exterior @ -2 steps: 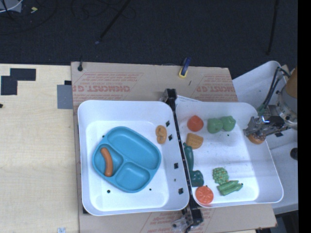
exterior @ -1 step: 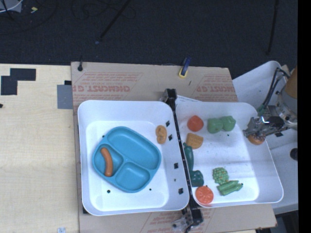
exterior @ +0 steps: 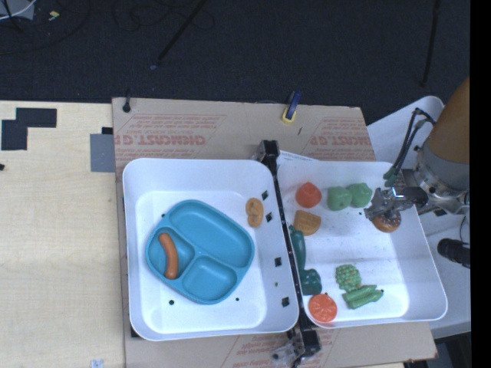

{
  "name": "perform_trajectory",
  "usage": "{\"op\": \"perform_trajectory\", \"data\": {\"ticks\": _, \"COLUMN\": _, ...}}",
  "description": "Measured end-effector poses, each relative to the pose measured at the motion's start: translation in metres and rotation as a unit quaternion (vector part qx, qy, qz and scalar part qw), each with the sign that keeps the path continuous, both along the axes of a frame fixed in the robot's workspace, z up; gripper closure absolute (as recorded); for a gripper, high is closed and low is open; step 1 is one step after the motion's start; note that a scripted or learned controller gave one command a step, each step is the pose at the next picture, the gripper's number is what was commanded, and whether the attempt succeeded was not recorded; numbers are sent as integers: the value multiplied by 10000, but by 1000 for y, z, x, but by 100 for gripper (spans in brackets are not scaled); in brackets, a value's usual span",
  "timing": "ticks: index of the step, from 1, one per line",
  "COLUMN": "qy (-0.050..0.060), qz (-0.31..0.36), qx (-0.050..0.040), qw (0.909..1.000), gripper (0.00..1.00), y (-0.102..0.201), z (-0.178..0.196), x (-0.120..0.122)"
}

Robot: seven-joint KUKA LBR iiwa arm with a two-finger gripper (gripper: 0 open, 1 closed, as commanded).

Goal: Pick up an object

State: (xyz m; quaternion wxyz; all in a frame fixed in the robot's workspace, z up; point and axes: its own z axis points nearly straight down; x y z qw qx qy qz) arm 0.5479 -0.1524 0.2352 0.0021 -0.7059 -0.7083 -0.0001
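My gripper [exterior: 386, 204] is low over the right bin's [exterior: 430, 282] far right side, reaching in from the right. Directly under it lies a small brown round object [exterior: 387, 223]; whether they touch I cannot tell. Just to its left sit a green pepper-like piece [exterior: 349, 197] and a red round fruit [exterior: 308, 195]. An orange chunk [exterior: 307, 222] lies below the red fruit.
Near the right bin's front lie a dark green bottle shape [exterior: 301, 261], a bumpy green piece [exterior: 347, 275], a green pod [exterior: 362, 297] and a red-orange slice [exterior: 323, 307]. The left bin [exterior: 146, 182] holds a blue divided plate [exterior: 211, 244] with a sausage [exterior: 169, 254], and an orange-brown piece [exterior: 254, 211].
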Motion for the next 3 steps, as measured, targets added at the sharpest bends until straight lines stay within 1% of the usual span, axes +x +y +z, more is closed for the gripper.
{"op": "perform_trajectory", "data": {"ticks": 1, "qy": 3, "qz": 4, "qx": 0, "qw": 10000, "gripper": 100, "y": 48, "z": -2, "x": 5}}
{"op": "perform_trajectory", "data": {"ticks": 2, "qy": 12, "qz": 3, "qx": 0, "qw": 10000, "gripper": 100, "y": 103, "z": -13, "x": -10}}
{"op": "perform_trajectory", "data": {"ticks": 3, "qy": 1, "qz": 5, "qx": -4, "qw": 10000, "gripper": 100, "y": 152, "z": -12, "x": -5}}
